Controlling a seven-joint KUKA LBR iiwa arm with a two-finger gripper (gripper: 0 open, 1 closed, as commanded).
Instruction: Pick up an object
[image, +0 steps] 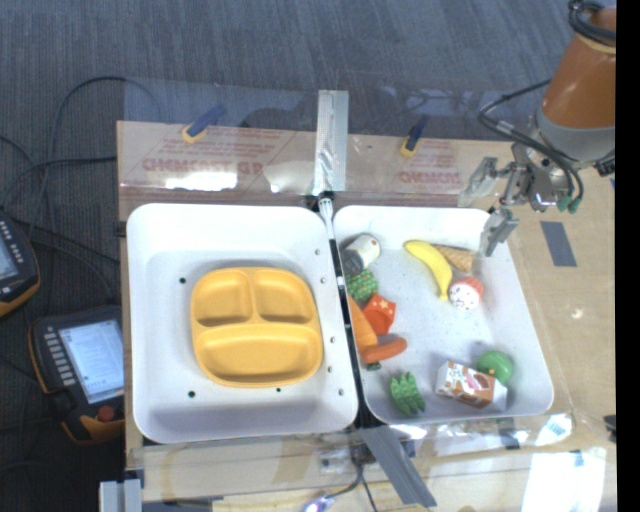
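Observation:
My gripper (489, 206) hangs over the far right corner of the right bin (530, 330), open with nothing between its fingers. Just below and left of it lie a yellow banana (430, 263) and a small cone (462, 259). A white and red ball (465, 292) sits in front of them. Along the bin's left wall are a grey and white object (358, 250), a strawberry (362, 284), a red pepper piece (381, 315) and an orange carrot (384, 349). Near the front lie a green piece (406, 392), a small printed carton (467, 384) and a green ball (495, 365).
The left bin (160, 260) holds a yellow divided plate (257, 325). A metal divider strip (331, 140) stands at the back between the bins. A handheld pendant (80, 355) and cables lie on the floor at left.

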